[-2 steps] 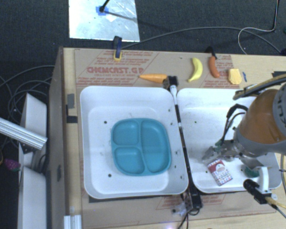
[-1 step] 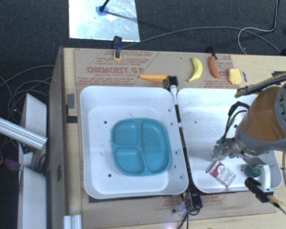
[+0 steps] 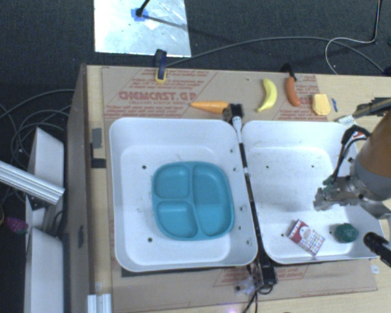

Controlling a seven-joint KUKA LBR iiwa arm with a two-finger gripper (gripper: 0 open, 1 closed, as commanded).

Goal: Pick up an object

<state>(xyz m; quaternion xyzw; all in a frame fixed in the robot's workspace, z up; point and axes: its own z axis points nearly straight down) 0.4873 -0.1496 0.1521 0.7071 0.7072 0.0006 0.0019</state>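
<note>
A small red and white packet (image 3: pixel 305 237) lies near the front edge of the right bin (image 3: pixel 280 142). Beside it, to the right, sits a dark green roundish object (image 3: pixel 345 233). My gripper (image 3: pixel 330 198) hangs over the right side of that bin, above and between the two, slightly behind them. I see nothing between its fingers from here. The grey arm with its orange band (image 3: pixel 381 155) comes in from the right.
The left bin (image 3: pixel 137 142) holds a blue divided plate (image 3: pixel 193 198). On the cardboard behind the bins lie a carrot (image 3: pixel 209 107), a banana (image 3: pixel 268 95), a sausage (image 3: pixel 292 91) and a yellow block (image 3: pixel 321 104). Cables trail across the floor.
</note>
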